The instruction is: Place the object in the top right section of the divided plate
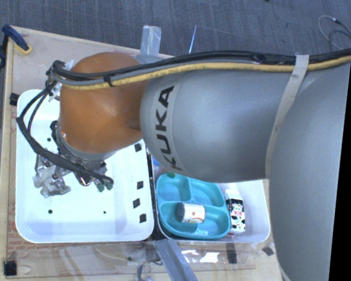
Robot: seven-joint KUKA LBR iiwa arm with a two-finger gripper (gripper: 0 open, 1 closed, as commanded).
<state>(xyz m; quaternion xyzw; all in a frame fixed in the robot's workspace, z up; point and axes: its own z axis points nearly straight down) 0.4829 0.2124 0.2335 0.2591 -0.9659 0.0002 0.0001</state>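
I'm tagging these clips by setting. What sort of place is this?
Probably a robotics lab or test cell: a KUKA arm reaches over white bins on a wooden bench, with a blue divided plate.

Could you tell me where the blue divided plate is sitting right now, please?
The blue divided plate lies in the right-hand white bin, against its left wall, with a small cow-patterned carton just to its right and a small cylindrical object in its near section.

two shallow white bins sit side by side on a pale wooden bench [22, 58]. a small black-and-white patterned carton [236, 214] lies in the right bin [254, 229]. the left bin [79, 226] shows small dark marks.
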